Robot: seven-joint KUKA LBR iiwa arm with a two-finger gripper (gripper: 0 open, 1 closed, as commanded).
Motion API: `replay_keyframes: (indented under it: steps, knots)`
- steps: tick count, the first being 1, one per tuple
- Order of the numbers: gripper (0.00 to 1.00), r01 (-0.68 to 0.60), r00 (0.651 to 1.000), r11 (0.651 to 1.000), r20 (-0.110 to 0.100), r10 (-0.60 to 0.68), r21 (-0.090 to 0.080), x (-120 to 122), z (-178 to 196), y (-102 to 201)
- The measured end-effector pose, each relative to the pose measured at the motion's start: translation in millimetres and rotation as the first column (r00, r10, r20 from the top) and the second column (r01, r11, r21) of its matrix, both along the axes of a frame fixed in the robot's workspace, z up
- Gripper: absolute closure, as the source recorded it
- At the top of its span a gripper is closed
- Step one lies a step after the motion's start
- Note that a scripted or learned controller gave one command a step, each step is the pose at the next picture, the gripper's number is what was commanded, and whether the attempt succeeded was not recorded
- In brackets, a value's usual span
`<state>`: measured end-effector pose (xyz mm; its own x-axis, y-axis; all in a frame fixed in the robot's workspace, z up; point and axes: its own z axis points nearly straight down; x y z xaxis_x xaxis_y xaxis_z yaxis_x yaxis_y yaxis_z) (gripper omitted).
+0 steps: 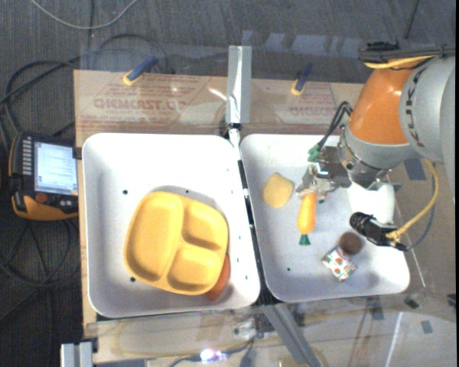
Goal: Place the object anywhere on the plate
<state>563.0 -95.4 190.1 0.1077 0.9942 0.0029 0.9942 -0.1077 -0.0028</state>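
**Gripper over the carrot, grip unconfirmed**

Gripper [318, 183] positioned in the right bin [382, 281], directly above the far end of a toy carrot [307, 214]. Cannot tell from the camera view whether open or closed; wrist housing and clutter hide the detail. Carrot's top meets or sits under the tooling, but no clear sight of it clamped, so not recorded as held.

Risks noted:
- Contact at the extreme end of a long, tapered item. Likely to pivot or slip out on lifting, if lifted at all.
- Pale yellow rounded object [278, 190] lying just left of the carrot. Could be nudged or dragged along on any leftward travel.
- Raised rims of both bins meet along the divide [245, 205]. A low-hanging carrot tip could catch there in transit and be knocked free.
- Yellow divided plate [178, 241] sits tilted in the left bin [107, 159], resting partly on an orange-red item [222, 280] at its near right edge. A drop near that edge could roll off or rock the plate.

Condition of task item: carrot orange, slender, lying roughly near-to-far on the white bin floor, small green stub at the near end. Smooth, glossy, apparently hard plastic; judged slippery under narrow contact.

Also in right bin: small dark round item [351, 243] and a patterned red-and-white object [338, 264], both well clear toward the near right.
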Motion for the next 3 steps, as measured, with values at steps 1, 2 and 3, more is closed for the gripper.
replay_keyframes:
  steps: [1, 2, 3]
  knots:
    - [1.0, -0.166, 0.986, 0.986, -0.001, 0.166, -0.002, -18.0, -7.6, 85.4]
    - [1.0, -0.274, 0.962, 0.962, -0.002, 0.274, -0.002, -57.5, -7.6, 122.8]
    - [1.0, -0.35, 0.937, 0.937, -0.001, 0.35, -0.001, -19.0, -7.8, 153.5]
